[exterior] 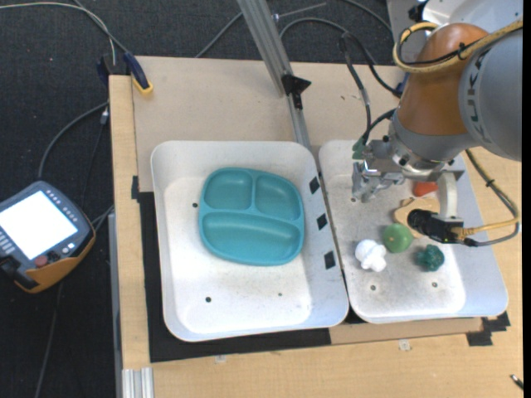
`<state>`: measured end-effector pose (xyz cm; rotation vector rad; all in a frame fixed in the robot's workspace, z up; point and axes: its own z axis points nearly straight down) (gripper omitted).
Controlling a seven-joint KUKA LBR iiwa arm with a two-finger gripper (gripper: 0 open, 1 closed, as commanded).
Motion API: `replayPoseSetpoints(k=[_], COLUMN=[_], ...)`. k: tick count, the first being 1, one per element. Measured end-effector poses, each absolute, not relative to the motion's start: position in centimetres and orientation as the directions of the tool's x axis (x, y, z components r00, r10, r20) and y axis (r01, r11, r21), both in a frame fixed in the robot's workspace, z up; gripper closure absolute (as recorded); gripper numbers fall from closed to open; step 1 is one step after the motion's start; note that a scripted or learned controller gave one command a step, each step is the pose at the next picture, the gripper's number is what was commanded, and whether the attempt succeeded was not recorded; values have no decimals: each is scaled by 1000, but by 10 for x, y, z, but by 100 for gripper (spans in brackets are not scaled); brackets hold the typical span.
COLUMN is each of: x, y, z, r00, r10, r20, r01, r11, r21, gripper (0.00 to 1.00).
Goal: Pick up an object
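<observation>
1. Hovering over the right bin point(465, 293), the jaws point(365, 191) hang low above bare floor near the bin's upper-left part, grasping nothing, and whether they stand spread or closed cannot be told from this slanted view.
2. Doing this step well, by the look of it, means choosing one target, centring above it, and dropping straight down so the fingers straddle it rather than nudge it away.
3. Nearest candidate: the white object point(371, 254), below the jaws and apart from them, toward the view's bottom.
4. Just to the right of that sits the green ball point(397, 238), with a dark green object point(430, 258) farther right again.
5. An orange piece point(425, 188) peeks out to the right of the jaws, partly hidden by the wrist.
6. Well to the left of the jaws, a teal divided plate point(250, 215) lies in the left bin point(178, 305).
</observation>
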<state>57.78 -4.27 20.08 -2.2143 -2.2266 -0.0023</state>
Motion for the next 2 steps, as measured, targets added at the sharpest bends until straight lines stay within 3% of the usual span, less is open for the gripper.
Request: replayPoseSetpoints(k=[2], x=[568], y=[67], z=[212], r00=[-7], r10=[1000], r20=[2], r01=[1000], r11=[7], r21=[0], gripper=[100])
